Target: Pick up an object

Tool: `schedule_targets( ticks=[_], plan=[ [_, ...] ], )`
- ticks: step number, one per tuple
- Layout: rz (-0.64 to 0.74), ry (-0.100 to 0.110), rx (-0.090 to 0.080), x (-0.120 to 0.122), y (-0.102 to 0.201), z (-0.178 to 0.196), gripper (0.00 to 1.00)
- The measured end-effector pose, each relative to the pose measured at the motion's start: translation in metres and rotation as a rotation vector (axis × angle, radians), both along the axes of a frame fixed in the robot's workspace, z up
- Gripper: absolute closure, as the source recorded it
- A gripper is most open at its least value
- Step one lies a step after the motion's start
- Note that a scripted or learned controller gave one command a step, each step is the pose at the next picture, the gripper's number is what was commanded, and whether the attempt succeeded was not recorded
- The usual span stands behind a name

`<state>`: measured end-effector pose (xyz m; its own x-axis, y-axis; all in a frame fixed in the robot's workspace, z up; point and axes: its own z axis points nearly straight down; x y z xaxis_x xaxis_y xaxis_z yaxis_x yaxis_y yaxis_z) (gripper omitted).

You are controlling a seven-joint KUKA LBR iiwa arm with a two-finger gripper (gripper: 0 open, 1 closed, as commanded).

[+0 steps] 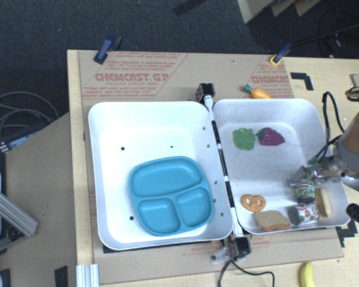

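Reaching in from the right, the end effector (pixel 306 176) hovers low over a small can (pixel 304 192) in the right bin (pixel 287 107); I cannot tell its state. Nearest lie bread (pixel 271 220), another can (pixel 307 213) and a pretzel (pixel 252 202), within easy reach. Farther back sit a green leaf (pixel 244 139) and purple grapes (pixel 270 137). A blue tray (pixel 170 194) fills the left bin (pixel 107 160).

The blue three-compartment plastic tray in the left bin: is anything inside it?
Nothing lies in the blue three-compartment plastic tray; all three sections show bare. What lies beneath it, on the left white bin floor, is covered.
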<state>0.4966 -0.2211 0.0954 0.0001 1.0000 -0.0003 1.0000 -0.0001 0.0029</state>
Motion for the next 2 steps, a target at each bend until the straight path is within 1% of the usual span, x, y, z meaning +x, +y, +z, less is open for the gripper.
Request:
schedule_targets(
  ticks=[1,2],
  plan=[
    [0.003,0.001,0.001,0.043,0.075,0.038,1.00],
    [0.003,0.001,0.002,0.065,0.150,0.090,1.00]
  ],
)
